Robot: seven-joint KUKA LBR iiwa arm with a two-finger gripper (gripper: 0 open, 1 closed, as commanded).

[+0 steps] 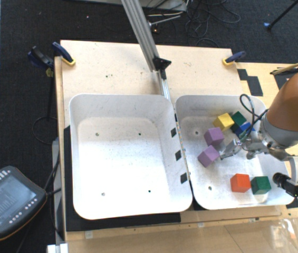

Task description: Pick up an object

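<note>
- Counter: pale speckled board carrying two shallow white bins side by side; blue and yellow clamps at its far corners.
- Left bin: white floor with fine dark specks.
- Right bin: holds all the blocks.
- Arm: enters from the right, orange band above a grey wrist, reaching leftward and low over the middle of the right bin.
- Pendant: grey handheld unit with a screen, off the counter at lower left; its writing is too small to read.
- Aluminium rail: slants from the top down to the gap between the bins.
- Tool: metal tip lies just right of the lower purple block; cannot tell how wide it stands, and no block is seen within it.
- Purple blocks: one above, one below, close together, left of centre.
- Yellow block, green block and blue block: clustered at the far side, beside the wrist.
- Orange block and second green block: side by side near the front rim.
</note>
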